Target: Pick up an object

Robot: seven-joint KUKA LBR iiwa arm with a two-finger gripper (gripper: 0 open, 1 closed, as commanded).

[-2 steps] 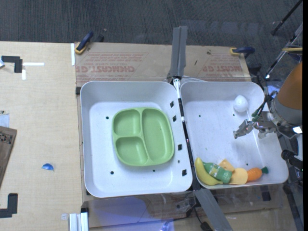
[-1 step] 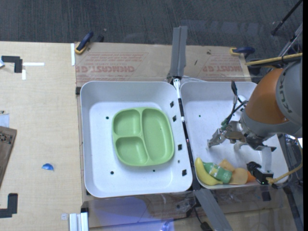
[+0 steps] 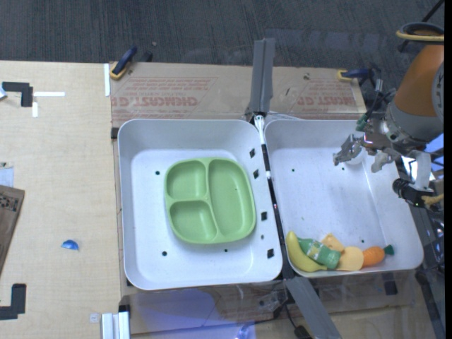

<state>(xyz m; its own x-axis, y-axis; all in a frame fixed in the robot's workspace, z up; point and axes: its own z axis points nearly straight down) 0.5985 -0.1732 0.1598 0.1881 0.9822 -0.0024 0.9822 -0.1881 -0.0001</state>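
Above the right bin point(image 3: 395, 210), the grey-and-orange arm's gripper point(image 3: 361, 155) hangs near the bin's far right corner, its two fingers spread apart with nothing between them. The candidates for picking lie well apart from it, bunched against the near wall: a banana point(image 3: 299, 258), a green toy point(image 3: 319, 253) resting against it, a pale yellow piece point(image 3: 347, 259) and an orange piece point(image 3: 374, 255), all touching or nearly so. By the look of things the task is at its approach stage, with no grasp yet made. The next move would seem to call for a traverse toward the near wall and a descent onto one item, and the orange piece at the end of the row appears the least hemmed in. Risk lies at the edges: the cluster sits hard against the bin wall, leaving a finger little room on that side, while the white floor between gripper and toys is open for travel. The left bin point(image 3: 141, 189) holds a green divided plate point(image 3: 210, 200), beyond the central divider point(image 3: 263, 83) and out of the way.
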